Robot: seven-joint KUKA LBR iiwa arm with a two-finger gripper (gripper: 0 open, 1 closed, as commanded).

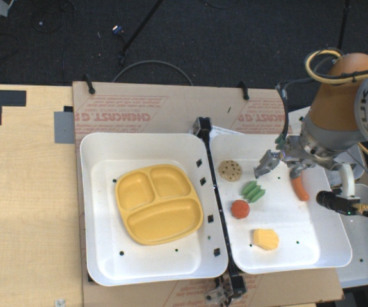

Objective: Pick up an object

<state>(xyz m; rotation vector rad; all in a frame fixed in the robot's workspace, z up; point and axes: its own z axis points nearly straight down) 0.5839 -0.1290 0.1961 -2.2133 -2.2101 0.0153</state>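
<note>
Cheese wedge (266,239) near; green beans (253,191) just below end effector (268,163).

In the right bin (329,251), five small things are lying apart from one another. A round speckled cookie (230,169) is sitting flat nearest the divider. Beside it a green bean pod (253,191) is lying slantwise, a red tomato (240,209) just below, a yellow cheese chunk (266,239) lower still, and an orange carrot (299,188) toward the bin's far side.
</note>
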